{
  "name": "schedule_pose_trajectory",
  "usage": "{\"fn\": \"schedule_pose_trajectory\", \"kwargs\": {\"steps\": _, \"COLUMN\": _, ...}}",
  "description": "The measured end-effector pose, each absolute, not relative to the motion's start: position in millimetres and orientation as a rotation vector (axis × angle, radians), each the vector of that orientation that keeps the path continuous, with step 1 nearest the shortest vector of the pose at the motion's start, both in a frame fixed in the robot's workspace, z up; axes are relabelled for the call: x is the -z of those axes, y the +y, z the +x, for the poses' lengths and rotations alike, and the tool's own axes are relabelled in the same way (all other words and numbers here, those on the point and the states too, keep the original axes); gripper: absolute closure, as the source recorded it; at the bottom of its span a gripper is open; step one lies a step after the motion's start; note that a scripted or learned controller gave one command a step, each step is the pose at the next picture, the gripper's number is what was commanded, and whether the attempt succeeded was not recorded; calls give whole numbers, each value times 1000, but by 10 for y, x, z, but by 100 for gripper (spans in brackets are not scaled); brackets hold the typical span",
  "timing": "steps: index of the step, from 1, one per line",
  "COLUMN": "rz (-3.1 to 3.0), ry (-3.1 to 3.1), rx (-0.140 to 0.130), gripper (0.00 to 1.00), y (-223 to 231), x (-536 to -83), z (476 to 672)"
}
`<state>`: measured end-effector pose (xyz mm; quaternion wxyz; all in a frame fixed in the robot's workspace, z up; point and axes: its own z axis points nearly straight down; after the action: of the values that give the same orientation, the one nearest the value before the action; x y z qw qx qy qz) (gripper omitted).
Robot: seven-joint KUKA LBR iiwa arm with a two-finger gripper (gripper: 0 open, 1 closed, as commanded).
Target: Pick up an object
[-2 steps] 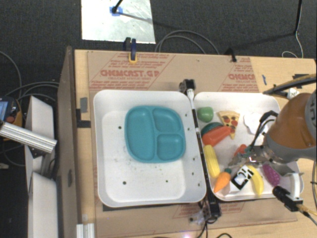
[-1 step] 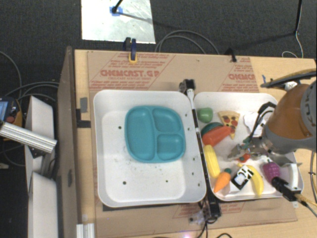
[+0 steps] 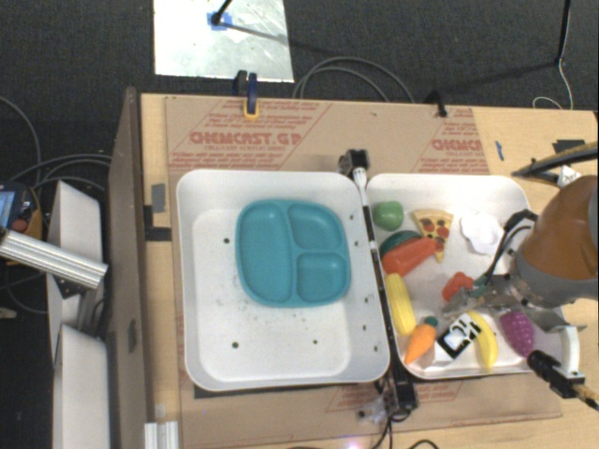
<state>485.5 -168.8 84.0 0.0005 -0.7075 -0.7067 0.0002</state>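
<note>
- White plastic forms both shallow bins: the left bin holds a teal divided plate, and the right bin holds a scatter of toy food.
- Task objects, right bin: a green round piece and a pizza slice near the far wall; a long orange-red piece below them; a corn cob and a carrot along the divider side; a small red piece at centre; a banana and a purple piece near the front wall; a white piece toward the right.
- Arm: the grey arm with its orange band reaches in from the right; the gripper sits low over the front of the right bin, just beside the banana and between the carrot and the purple piece.
- Finger state: a black-and-white part marks the tool tip, but whether the fingers are spread or closed, and whether anything lies between them, cannot be told at this scale.
- Step in hand (judgement): descent or closing on a target, most likely the banana; nothing appears lifted.
- Next move (judgement): a firm closure on one item without snagging its crowded neighbours, then a straight lift clear of the bin wall.
</note>
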Motion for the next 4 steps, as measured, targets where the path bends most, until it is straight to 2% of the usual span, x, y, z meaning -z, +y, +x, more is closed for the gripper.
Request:
{"fn": "schedule_pose_trajectory", "kwargs": {"steps": 1, "rz": -2224, "ry": -2227, "rx": 3, "gripper": 100, "y": -1684, "x": -954, "z": 4883}}
{"fn": "schedule_pose_trajectory", "kwargs": {"steps": 2, "rz": -2227, "ry": -2235, "rx": 7, "gripper": 100, "y": -1982, "x": -1975, "z": 5065}}
{"fn": "schedule_pose_trajectory", "kwargs": {"steps": 3, "rz": -2219, "ry": -2228, "rx": 2, "gripper": 0, "y": -1959, "x": -1917, "z": 5043}}
{"fn": "schedule_pose_trajectory", "kwargs": {"steps": 4, "rz": -2223, "ry": -2227, "rx": 3, "gripper": 0, "y": -1849, "x": -964, "z": 5163}}
